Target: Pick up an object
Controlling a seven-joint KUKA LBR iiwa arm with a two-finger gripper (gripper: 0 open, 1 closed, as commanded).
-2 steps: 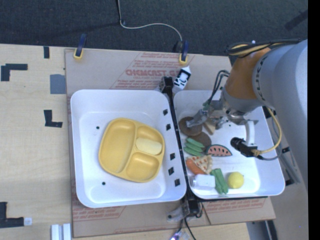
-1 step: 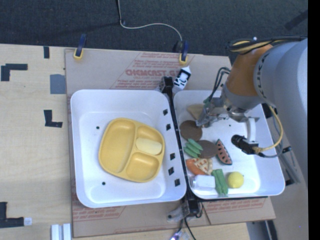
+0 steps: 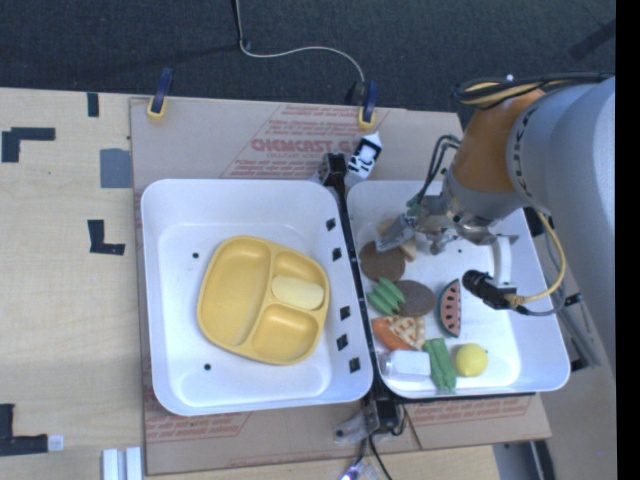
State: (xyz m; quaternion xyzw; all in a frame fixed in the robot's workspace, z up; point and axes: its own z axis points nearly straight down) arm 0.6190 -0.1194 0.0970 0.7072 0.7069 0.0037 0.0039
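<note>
- Arm (image 3: pixel 540 138): grey, with an orange band above the wrist; enters from the right and bends down over the upper part of the right bin (image 3: pixel 540 368).
- Gripper (image 3: pixel 398 233): low over the right bin's upper left area, just above the brown round piece (image 3: pixel 381 262); whether it is spread or pressed together cannot be told, and nothing can be seen gripped in it.
- Right bin contents: brown round piece near the divider; a second brown disc (image 3: pixel 415 297) below it; green leafy piece (image 3: pixel 386 294) touching both; watermelon slice (image 3: pixel 450 309) to the right of the disc; orange-and-red piece (image 3: pixel 396 332); green stick (image 3: pixel 438 362); lemon (image 3: pixel 471 360) just beside the stick; white flat item (image 3: pixel 405 366) along the lower edge.
- Left bin (image 3: pixel 170 268): holds a yellow divided plate (image 3: pixel 250 303), with a pale yellow oval (image 3: pixel 298 292) in its upper right compartment.
- Black cable (image 3: pixel 500 294): hangs from the wrist over the right bin.
</note>
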